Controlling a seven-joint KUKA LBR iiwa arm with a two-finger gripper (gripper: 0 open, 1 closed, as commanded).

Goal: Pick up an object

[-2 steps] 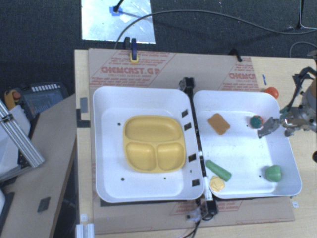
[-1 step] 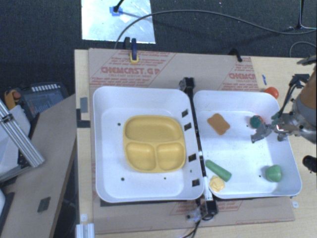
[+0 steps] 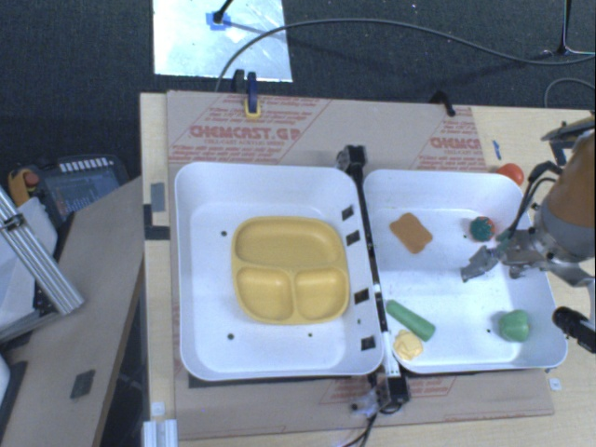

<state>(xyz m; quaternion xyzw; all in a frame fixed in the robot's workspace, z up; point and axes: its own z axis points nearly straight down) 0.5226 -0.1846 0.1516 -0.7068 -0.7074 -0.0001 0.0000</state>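
White plastic forms both shallow bins, two in total, set side by side on a cardboard sheet [image 3: 307, 119] that covers the bench.

Nearest the camera, along the front of the right bin [image 3: 438, 352], three items lie in a row: one pale yellow lump [image 3: 407, 345] in the front-left corner, one green cylinder [image 3: 411, 320] touching it and lying at a slant, and one green ball-like item [image 3: 514, 325] near the front-right corner.

Farther back in the same bin, the gripper [image 3: 477, 268] sits low over the bin floor, reaching in from the right. Whether its fingers are spread or closed cannot be told, and no item shows between them.

Beyond the gripper lie two more items: one flat orange-brown piece [image 3: 411, 233] with rounded corners, resting apart from the others, and one small dark green ball with a reddish spot [image 3: 480, 228] near the back-right wall. The right bin therefore holds five loose items, all resting on the floor. One orange-red item [image 3: 510, 171] lies outside the bin, just behind its back-right corner.

The left bin [image 3: 205, 250] holds one yellow tray [image 3: 287, 268] with three compartments: one wide one at the back, two smaller ones at the front.
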